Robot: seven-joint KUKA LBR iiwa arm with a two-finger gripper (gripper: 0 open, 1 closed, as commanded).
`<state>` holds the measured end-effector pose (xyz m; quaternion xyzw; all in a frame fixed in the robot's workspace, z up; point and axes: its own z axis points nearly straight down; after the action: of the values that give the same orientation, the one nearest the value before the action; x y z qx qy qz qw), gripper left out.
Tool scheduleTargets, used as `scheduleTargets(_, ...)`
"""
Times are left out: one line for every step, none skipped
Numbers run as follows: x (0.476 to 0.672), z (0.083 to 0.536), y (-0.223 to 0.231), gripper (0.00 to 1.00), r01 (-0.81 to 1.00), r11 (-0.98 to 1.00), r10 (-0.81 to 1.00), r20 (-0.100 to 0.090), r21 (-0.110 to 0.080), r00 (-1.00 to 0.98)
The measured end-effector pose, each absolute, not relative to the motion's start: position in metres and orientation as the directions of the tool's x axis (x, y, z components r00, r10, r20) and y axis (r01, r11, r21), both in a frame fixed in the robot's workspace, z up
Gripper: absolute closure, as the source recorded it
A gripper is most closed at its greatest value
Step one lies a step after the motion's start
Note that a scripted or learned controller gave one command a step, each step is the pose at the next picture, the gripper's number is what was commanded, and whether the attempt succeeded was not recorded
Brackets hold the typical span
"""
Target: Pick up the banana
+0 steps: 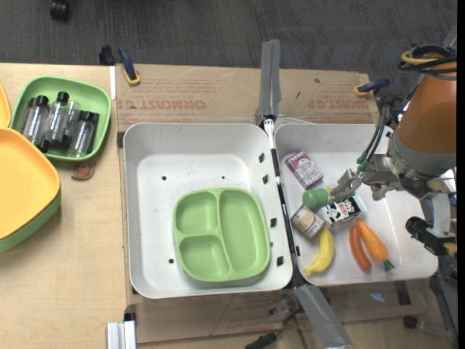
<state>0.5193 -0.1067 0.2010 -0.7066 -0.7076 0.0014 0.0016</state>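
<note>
Two shallow white bins sit side by side on the table (87,231). The left bin (145,151) carries a green divided plate (221,235) with three compartments. The right bin (407,260) holds the loose items. The banana (322,252) lies near the front of the right bin, close to the dividing wall, curved, its lower tip toward the front edge. Just beside its upper end rests a small tin can (307,221) on its side. To the banana's right, apart from it, lies a carrot (370,244), and a small black-and-white carton (341,210) sits above and between them. A pink-and-white packet (304,169) lies farther back in the same bin.

The arm (429,129) enters from the right, and its jaws (346,186) hang over the middle of the right bin, above the carton and beside a green round object (317,197). Whether the jaws are spread or closed cannot be told from this angle, and nothing is seen gripped between them. The banana lies well forward of them, untouched.

On the table to the left stand a green tray of small dark-capped bottles (62,122) and a stack of orange plates (25,187).
</note>
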Motion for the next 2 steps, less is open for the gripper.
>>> scheduleTargets(0.4768,0.0907,-0.1189,0.00,0.993,-0.114,0.993,0.001,-0.003,0.114)
scheduleTargets(0.4768,0.0989,-0.1196,1.00,0.993,-0.119,0.993,0.000,-0.004,0.119)
